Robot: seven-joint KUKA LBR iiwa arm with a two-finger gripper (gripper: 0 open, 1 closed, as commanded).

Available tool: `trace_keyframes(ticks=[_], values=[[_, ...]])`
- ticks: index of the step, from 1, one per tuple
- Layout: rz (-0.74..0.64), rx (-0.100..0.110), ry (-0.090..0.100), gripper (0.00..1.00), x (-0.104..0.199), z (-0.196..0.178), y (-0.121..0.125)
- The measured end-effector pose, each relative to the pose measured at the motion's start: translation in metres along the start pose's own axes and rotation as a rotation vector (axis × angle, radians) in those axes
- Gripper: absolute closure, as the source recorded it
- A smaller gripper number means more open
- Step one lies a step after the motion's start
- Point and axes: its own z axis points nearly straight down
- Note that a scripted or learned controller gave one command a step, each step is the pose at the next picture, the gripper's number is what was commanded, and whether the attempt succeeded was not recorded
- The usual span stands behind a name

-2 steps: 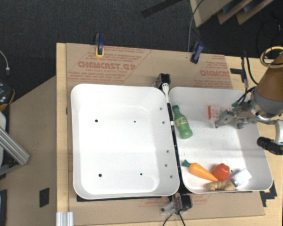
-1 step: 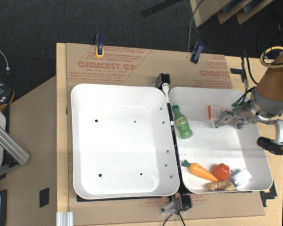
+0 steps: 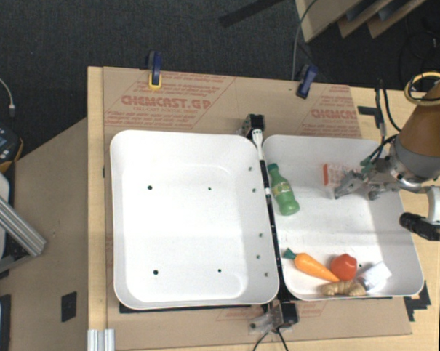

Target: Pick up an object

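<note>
You are at the approach step: the grey arm with the orange band (image 3: 424,133) reaches in from the right and its two-finger gripper (image 3: 348,185) hangs low over the far part of the right-hand shallow white bin (image 3: 413,249). Nothing is lifted yet, as far as the view tells.

Right at the gripper's tip lies a small clear packet with a red-orange stripe (image 3: 332,174), which looks to be the thing in its sights. The metal fingers (image 3: 345,188) sit beside or just over that packet; whether they touch it you cannot tell from this slant. I judge them parted rather than closed, since two prongs seem to splay toward the packet, and nothing shows between them.

The other candidates lie elsewhere in the same bin: a green plastic bottle (image 3: 282,190) against the left wall, near the divider, and, at the near edge, an orange toy carrot (image 3: 312,266), a red round toy fruit (image 3: 344,266), a tan knobbly root-shaped piece (image 3: 342,288) and a small white scrap (image 3: 376,276), all bunched close together.

The left-hand white bin (image 3: 131,204) carries only dark dots.

Your next move calls for settling the fingers squarely astride the packet, then closing. A thin, flat, slippery packet is likely to slide out.
</note>
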Motion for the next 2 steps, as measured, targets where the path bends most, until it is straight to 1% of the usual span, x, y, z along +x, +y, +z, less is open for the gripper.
trace_keyframes(ticks=[1,2], values=[[-0.001,-0.004,-0.006,1.0,-0.002,-0.011,0.001],[-0.001,-0.007,-0.008,1.0,-0.002,-0.021,0.001]])
